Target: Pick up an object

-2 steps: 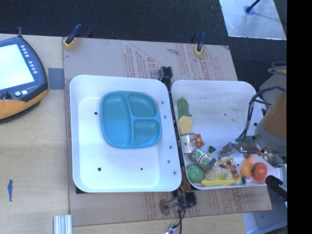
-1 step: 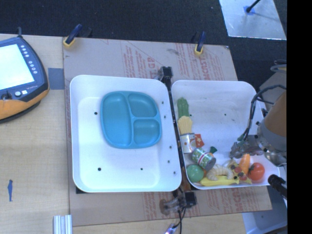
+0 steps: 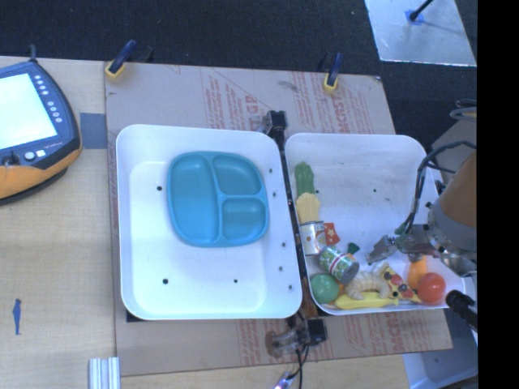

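The gripper (image 3: 388, 252) hovers in the right bin (image 3: 357, 148), fingers' state impossible to tell; it should centre over 1 toy, likely the can (image 3: 338, 263) beside it, before closing.

toys (image 3: 357, 278) crowded along right bin's (image 3: 357, 148) near edge

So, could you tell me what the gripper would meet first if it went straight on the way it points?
Probably the pale toy in the right bin, just beyond the gripper; depth is unclear from this slant.
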You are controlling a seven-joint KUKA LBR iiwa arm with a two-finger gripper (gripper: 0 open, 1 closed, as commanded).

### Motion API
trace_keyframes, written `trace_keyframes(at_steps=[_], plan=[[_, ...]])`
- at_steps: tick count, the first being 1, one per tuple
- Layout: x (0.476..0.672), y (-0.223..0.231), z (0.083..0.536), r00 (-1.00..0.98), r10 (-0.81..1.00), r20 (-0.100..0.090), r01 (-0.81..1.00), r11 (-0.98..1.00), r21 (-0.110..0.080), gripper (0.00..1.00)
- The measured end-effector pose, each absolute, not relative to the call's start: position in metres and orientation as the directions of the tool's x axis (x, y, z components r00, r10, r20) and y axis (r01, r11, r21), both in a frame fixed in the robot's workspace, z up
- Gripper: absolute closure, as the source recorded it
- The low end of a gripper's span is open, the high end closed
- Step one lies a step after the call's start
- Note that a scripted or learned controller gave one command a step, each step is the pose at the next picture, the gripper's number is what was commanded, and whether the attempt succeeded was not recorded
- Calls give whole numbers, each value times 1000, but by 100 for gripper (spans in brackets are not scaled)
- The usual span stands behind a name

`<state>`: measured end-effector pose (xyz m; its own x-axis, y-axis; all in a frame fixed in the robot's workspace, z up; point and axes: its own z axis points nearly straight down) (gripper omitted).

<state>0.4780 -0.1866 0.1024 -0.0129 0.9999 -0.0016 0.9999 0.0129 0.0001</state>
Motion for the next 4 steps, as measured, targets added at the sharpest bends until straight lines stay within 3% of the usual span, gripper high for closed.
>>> trace_keyframes(at_steps=[1,4], plan=[[480,-193,93,-15,1000,8,1000,15,4,0],[480,-194,93,-16,1000,10,1000,16,2,0]])
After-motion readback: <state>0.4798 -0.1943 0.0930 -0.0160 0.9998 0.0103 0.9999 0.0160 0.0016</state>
